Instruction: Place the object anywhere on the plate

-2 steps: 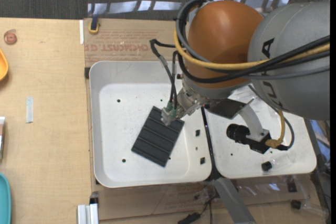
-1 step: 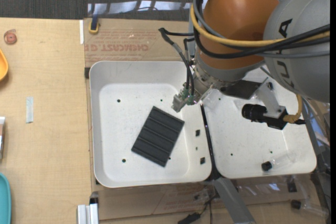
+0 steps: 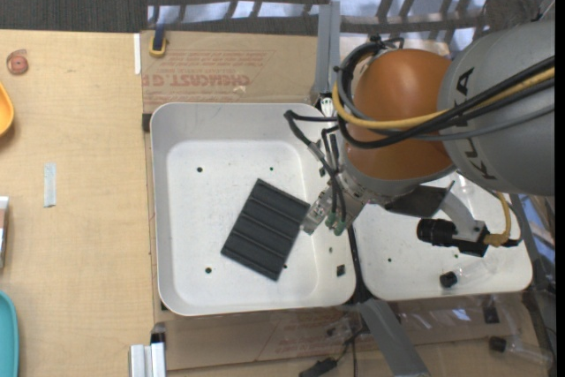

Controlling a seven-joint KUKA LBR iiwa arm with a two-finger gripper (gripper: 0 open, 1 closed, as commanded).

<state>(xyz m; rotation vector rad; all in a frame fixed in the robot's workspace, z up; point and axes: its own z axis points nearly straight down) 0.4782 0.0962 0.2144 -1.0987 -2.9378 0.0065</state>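
Note:
A black ribbed rectangular plate (image 3: 265,228) lies tilted on the floor of the left bin (image 3: 177,190), a little right of its middle. My gripper (image 3: 320,216) hangs just off the plate's upper right corner, close to the wall between the two bins. The arm's orange band (image 3: 397,115) and grey wrist cover most of it from above. A grey and green part shows at its tip; I cannot make out whether anything is held there. A small dark object (image 3: 448,280) lies in the right bin (image 3: 494,274), near its front.
A tiny dark piece (image 3: 340,270) sits by the dividing wall at the front. Black cable fittings (image 3: 452,234) stick out of the arm over the right bin. Brown cardboard (image 3: 229,71) lies behind the bins and a wooden table (image 3: 71,216) stretches to the left.

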